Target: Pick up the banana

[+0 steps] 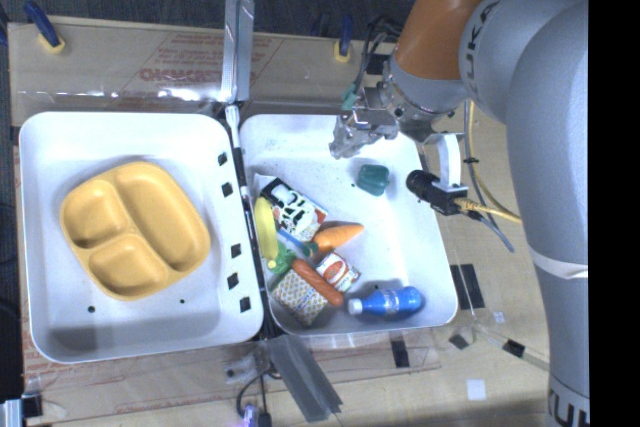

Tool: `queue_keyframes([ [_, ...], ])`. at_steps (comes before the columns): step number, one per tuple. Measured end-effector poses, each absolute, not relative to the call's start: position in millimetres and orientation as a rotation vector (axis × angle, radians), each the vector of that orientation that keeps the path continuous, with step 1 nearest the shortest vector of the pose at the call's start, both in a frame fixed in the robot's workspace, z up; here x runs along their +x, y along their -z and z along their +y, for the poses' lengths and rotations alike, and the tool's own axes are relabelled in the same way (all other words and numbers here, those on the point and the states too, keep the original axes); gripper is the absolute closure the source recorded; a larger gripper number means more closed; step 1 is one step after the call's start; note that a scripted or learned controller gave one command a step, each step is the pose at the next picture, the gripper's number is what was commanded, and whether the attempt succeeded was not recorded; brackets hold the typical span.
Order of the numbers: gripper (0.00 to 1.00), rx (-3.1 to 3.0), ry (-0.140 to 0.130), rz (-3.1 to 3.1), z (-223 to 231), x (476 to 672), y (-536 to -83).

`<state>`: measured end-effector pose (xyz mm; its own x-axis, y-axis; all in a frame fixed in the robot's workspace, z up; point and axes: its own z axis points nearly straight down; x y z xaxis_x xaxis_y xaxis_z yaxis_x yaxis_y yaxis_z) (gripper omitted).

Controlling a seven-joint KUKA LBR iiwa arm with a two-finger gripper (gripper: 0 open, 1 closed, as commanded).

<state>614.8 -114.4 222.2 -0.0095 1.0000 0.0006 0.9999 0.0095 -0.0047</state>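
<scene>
Your target, the slim yellow banana, lies lengthwise against the left wall of the right-hand shallow white bin, pressed into a heap of clutter. A black-and-white printed carton touches it on the right, and an orange toy carrot, a red-and-white can, a mesh-patterned packet and a blue plastic bottle crowd just beyond. A small dark-green block sits apart near the bin's upper middle. The grey two-finger gripper hangs over the bin's upper edge, well apart from the banana and carrying nothing; how far it stands open you cannot tell from this angle. The risk, as I judge it, is the wall: with 1 side of the banana against it and the carton against the other, a descending finger may strike the rim or close on the carton instead. The yellow 3-compartment plate in the left-hand white bin plays no part.
</scene>
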Motion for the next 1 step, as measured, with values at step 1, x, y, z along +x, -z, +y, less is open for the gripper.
queue_keyframes([
  [1,0.0,-1.717,-0.003,-2.627,-40.8,601.8,-191.6],
])
